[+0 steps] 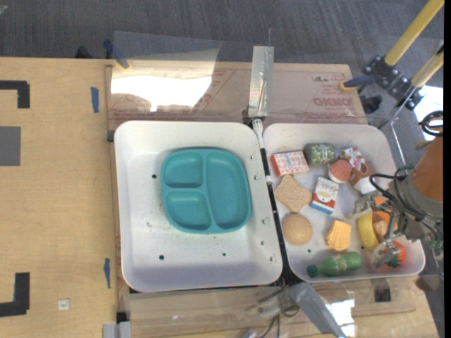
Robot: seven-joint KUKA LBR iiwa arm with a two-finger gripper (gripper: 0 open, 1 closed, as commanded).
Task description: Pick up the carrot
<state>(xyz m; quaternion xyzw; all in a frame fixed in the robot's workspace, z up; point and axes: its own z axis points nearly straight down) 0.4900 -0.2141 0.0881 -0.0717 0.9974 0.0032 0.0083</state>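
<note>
The gripper (384,225) is down in the right bin (392,146), close to that bin's right wall, and its dark fingers sit tangled among cables and toy food, so whether they are spread or closed cannot be told. The carrot (381,224) shows as a small orange piece right at the gripper, just right of the banana (366,232); most of it is hidden by the gripper's frame, and it is unclear whether anything presses on it. Just below, a red tomato-like piece (394,254) lies against the bin's near right corner.

Moving left, a yellow cheese wedge (339,235) lies beside the banana, with a green bottle (336,264) along the near wall. A small carton (325,195) with red and blue print carries lettering too small to read, as does the red-and-white box (289,163) near the far wall. A bread slice (293,193), a round bun (297,229), a dark green can (320,153) and a red-and-white item (347,169) crowd the rest of the bin, leaving little bare floor.

The left bin (134,210) holds a teal divided plate (206,190), with wide white margins around it. Behind the bins, a cardboard sheet (317,94) bears red printing, blurred and unreadable. The orange arm band (431,174) is cut off at the right edge.
</note>
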